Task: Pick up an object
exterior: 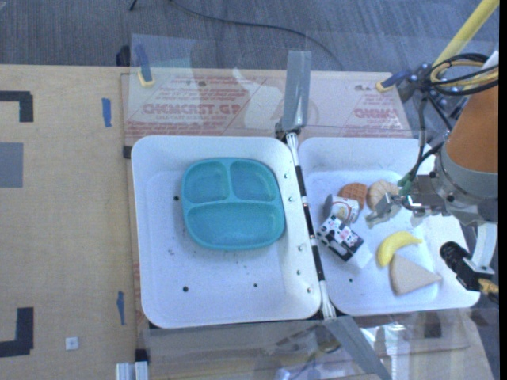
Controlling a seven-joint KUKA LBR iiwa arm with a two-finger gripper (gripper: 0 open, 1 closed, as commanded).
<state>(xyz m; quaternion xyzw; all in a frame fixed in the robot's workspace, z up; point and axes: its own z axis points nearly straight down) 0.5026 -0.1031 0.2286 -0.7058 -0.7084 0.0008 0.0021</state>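
The right bin (pixel 444 299) holds several small objects. A round orange cookie (pixel 354 191) and a pale shell-shaped pastry (pixel 383 188) lie near its middle. Beside them are a small white cup (pixel 342 210) and a black-and-white box (pixel 339 239). A yellow banana (pixel 395 246) and a tan wedge (pixel 412 276) sit nearer the front. My gripper (pixel 383 210) hangs over the bin just below the pastry and above the banana. It is open, with nothing between its fingers.
The left bin (pixel 158 291) holds a teal divided plate (pixel 233 204). A raised rim (pixel 305 220) runs between the two bins. Cables and a yellow rod (pixel 467 30) crowd the arm at the right. A clear wall (pixel 214 93) stands behind the bins.
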